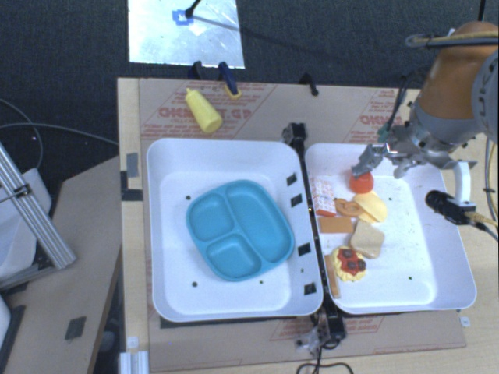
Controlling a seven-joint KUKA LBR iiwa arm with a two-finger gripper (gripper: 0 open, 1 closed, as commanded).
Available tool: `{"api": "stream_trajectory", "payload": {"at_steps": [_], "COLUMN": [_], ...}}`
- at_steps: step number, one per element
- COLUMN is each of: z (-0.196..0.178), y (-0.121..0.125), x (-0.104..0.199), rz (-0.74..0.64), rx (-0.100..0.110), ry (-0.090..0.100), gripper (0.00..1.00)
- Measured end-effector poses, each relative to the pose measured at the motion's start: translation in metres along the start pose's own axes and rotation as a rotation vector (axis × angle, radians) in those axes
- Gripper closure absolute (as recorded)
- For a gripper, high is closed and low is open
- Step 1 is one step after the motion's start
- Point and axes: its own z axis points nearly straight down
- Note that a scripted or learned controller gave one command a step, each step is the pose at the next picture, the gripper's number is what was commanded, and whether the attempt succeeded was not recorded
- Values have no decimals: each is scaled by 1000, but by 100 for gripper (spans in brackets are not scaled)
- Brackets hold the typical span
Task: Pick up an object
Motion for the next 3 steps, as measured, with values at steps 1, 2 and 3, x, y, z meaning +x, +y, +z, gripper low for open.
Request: {"api": "stream_trajectory", "payload": {"at_steps": [1,2,3], "z": [134,116,21], "y": [34,36,60], "x": [-22,-22,68], "rz": [0,0,-9], "rx": [4,-1,-10], "ry": [-1,0,1], "gripper": [0,100,100]}}
